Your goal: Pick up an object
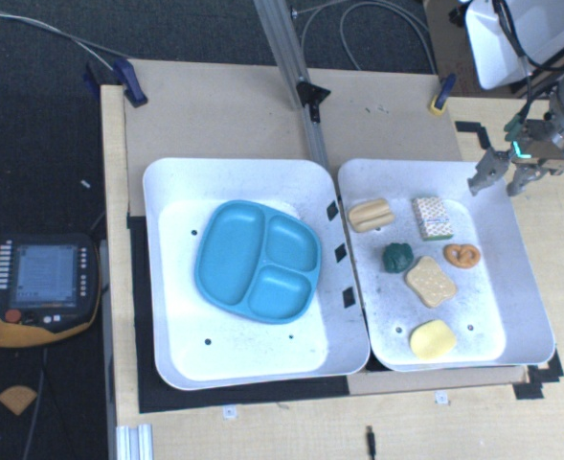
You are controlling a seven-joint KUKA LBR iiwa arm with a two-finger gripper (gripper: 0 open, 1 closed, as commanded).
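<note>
Yellow sponge-like block (433, 339) lay at the right bin's (521, 286) near edge — probably light and squashy, best pinched across its short sides — while the gripper (501, 173) hung spread and empty above the far rim.

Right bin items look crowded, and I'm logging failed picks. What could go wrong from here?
1. The green lump sits close against the tan sponge-like block, so the claw may bump both.
2. The claw hangs over the right bin's far corner, so a straight descent might strike the rim.
</note>
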